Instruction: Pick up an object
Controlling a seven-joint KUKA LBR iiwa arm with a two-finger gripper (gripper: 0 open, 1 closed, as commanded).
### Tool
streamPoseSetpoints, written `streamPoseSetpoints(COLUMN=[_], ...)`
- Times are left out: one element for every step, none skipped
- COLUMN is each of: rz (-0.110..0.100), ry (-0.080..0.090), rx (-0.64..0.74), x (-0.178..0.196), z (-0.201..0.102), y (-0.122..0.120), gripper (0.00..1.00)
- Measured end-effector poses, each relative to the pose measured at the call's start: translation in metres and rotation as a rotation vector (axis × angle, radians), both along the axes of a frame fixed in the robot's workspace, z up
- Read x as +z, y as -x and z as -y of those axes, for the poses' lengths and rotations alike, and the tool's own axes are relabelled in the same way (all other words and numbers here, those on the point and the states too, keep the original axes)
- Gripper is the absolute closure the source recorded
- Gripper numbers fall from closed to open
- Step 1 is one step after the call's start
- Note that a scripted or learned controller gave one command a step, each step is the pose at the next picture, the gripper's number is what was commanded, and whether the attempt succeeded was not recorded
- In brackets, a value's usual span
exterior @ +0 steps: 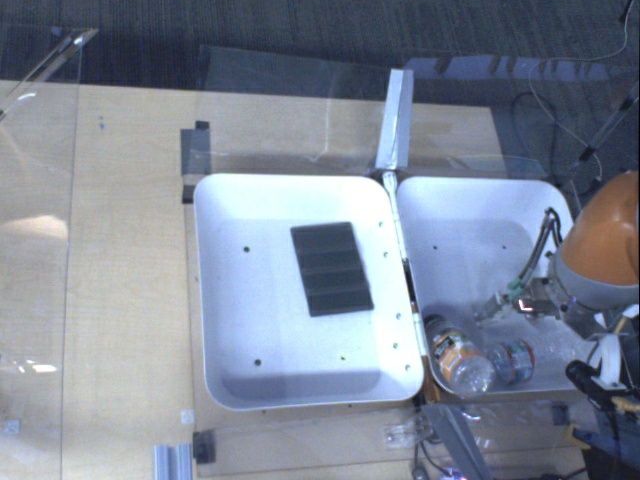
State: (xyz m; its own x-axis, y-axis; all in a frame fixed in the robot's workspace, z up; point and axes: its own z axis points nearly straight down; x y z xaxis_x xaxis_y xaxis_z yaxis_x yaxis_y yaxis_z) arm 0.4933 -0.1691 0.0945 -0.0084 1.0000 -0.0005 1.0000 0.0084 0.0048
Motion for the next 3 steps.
streamPoseSetpoints(rz=[0.010,0.001,0.007], ry=[-0.001,-0.001,0.001], rx=[-0.108,-0.085,0.196], x=[-0.005,0.082,-0.005], z=[-0.055,-0.063,-0.025], y=[-0.047,-0.012,-0.002], gripper=[0.00,0.00,0.00])
